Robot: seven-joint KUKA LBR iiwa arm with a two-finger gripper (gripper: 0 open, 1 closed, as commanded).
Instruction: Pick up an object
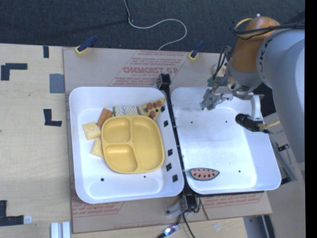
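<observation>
The grey two-finger gripper [207, 104] hovers at the right white bin's [257, 157] far end, whether spread I cannot tell; the flat red watermelon-slice toy [204, 173] lies well below it, untouched, likely the easiest target.

Robotics lab: cardboard-covered bench [148, 66], clamps [85, 44], loose cable [153, 24], two white bins [79, 133]

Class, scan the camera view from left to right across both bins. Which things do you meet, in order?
Cracker → yellow plate → pizza slice → watermelon slice → gripper.
</observation>
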